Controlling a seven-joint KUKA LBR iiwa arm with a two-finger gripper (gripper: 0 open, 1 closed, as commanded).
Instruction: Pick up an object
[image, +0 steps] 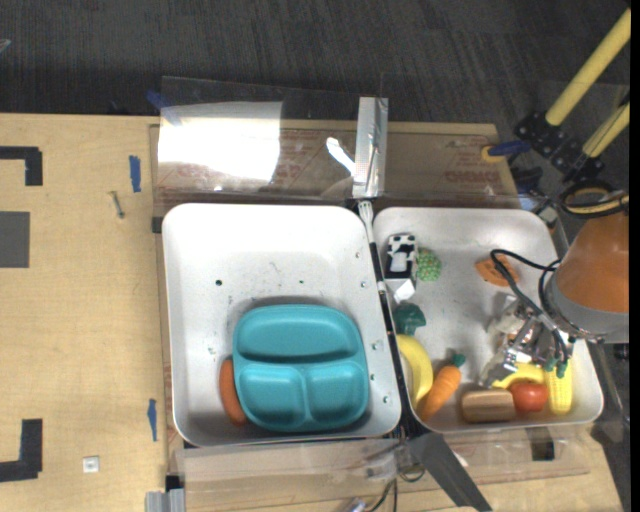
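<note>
The right bin (455, 213) holds several toy foods. Along its near wall lie a banana (415, 366), a carrot (440, 388), a brown block (487, 405), a red tomato (530, 398) and a yellow corn cob (561, 388). My gripper (520, 352) is low in the bin's near right corner, just above the tomato and a small yellow piece (524, 377). Cables and its metal body hide what lies directly beneath it. The orange wrist band (600, 272) sits above it to the right.
A black-and-white toy (400, 255), a green ball (428, 265), a teal piece (408, 319) and an orange piece (491, 268) lie in the right bin. The left bin (270, 235) holds a teal divided plate (300, 365) over an orange item (229, 390).
</note>
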